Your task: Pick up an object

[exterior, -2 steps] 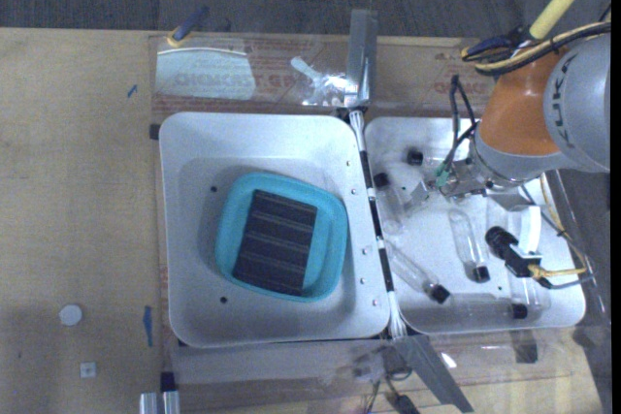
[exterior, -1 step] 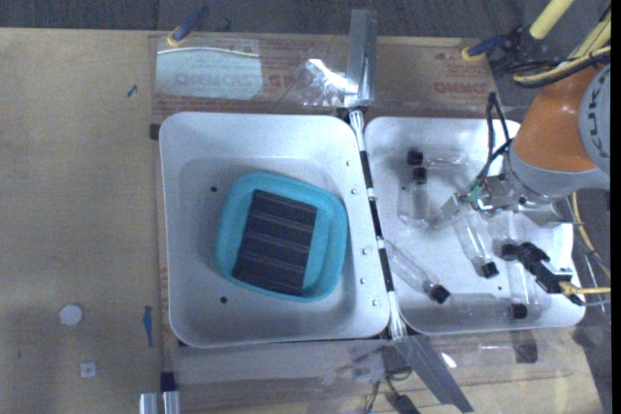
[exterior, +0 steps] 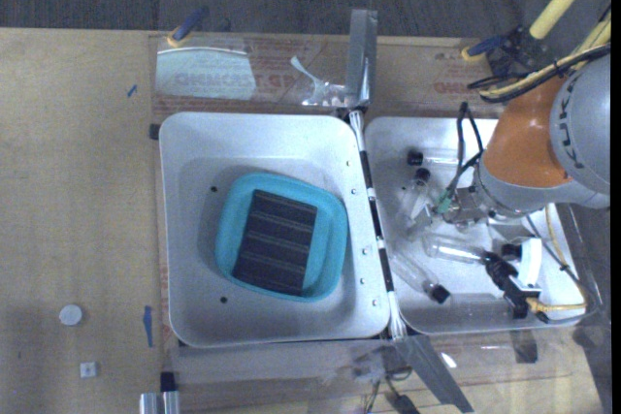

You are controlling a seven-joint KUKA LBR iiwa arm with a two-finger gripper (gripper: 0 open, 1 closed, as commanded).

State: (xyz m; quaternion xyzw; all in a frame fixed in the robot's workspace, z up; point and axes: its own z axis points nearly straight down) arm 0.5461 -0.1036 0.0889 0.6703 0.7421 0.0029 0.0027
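The gripper [exterior: 448, 206] hangs low over the middle of the right bin [exterior: 456, 317], at the centre-right of the frame, under the orange band of the arm. It is seen from above and partly masked by the wrist, so I cannot tell whether it is released or clenched, and nothing is visibly held in it. I cannot tell either whether it touches the bin floor. The likeliest target is the clear vial [exterior: 454, 252], which lies on its side just below the gripper, close but apparently apart from it. To do this pick well, the gripper should probably centre over the vial's body and close across its narrow width, not along its length. A smooth round tube looks liable to roll or squirt out of an off-centre pinch. Further out, two small black-capped vials [exterior: 415, 156] [exterior: 422, 176] sit towards the upper left of this bin. Another capped vial [exterior: 434, 290] lies near its lower left. In the left bin [exterior: 184, 208], well apart from the arm, a blue tray [exterior: 228, 218] carries a black ridged block [exterior: 281, 239].
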